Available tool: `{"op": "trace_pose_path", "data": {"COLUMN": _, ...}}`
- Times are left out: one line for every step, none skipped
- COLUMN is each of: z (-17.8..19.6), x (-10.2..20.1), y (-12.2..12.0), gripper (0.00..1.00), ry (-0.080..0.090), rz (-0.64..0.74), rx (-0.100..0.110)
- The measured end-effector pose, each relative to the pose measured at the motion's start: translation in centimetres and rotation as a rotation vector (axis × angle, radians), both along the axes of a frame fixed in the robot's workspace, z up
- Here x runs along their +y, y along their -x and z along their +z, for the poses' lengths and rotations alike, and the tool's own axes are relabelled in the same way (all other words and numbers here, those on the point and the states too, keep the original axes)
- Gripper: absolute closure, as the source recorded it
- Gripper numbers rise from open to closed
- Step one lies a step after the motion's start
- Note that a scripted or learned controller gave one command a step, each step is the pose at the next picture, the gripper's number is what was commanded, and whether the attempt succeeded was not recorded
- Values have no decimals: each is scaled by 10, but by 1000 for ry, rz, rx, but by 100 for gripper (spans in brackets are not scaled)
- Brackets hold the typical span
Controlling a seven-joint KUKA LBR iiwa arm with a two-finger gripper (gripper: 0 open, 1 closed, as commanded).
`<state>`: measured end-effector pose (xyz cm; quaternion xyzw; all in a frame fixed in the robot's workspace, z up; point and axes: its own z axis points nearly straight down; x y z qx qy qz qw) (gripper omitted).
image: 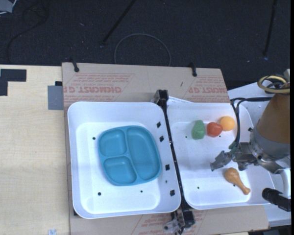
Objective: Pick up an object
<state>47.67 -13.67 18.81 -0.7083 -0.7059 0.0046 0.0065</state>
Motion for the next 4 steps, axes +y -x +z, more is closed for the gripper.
{"op": "trace_pose_path", "data": {"z": 6, "x": 0, "y": -3, "gripper": 0, "ry": 1, "rz": 3, "rx": -11}}
{"op": "trace_pose_path", "data": {"z": -58, "x": 1, "y": -2, "gripper": 0, "ry": -1, "rz": 4, "rx": -6}}
{"op": "trace_pose_path", "data": {"z": -102, "x": 2, "y": -2, "gripper": 0, "ry": 2, "rz": 2, "rx": -14}}
{"op": "trace_pose_path", "data": {"z": -89, "x": 1, "y": -3, "gripper": 100, "ry": 1, "rz": -4, "rx": -15}}
